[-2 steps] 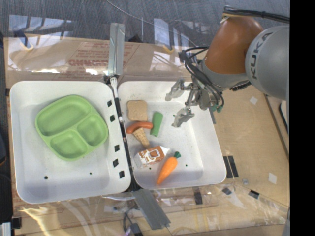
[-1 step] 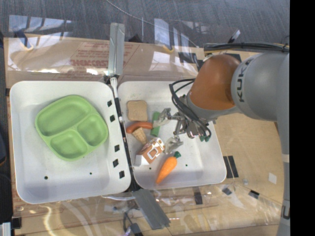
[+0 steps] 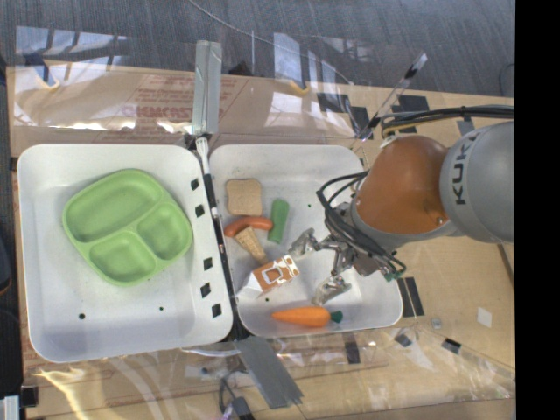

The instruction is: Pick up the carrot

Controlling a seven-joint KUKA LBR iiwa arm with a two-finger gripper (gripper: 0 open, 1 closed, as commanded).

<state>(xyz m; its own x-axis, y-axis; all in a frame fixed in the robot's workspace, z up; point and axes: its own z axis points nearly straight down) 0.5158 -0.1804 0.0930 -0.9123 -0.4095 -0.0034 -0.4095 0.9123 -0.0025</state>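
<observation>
The carrot (image 3: 302, 317), orange with a green stem end on its right, lies flat near the front wall of the right bin (image 3: 381, 309). My gripper (image 3: 317, 267) hangs over the bin's middle right, a little above and behind the carrot, not touching it. Its two metal fingers (image 3: 304, 242) are spread apart with nothing between them. The orange band and grey wrist (image 3: 411, 191) sit to the gripper's right.
The right bin also holds a slice of toast (image 3: 244, 197), a green bean-like piece (image 3: 278, 220), a hot dog (image 3: 246, 227), a cone-shaped piece (image 3: 252, 246) and a small orange-and-white box (image 3: 275, 274). A green divided plate (image 3: 127, 226) sits in the left bin (image 3: 52, 304).
</observation>
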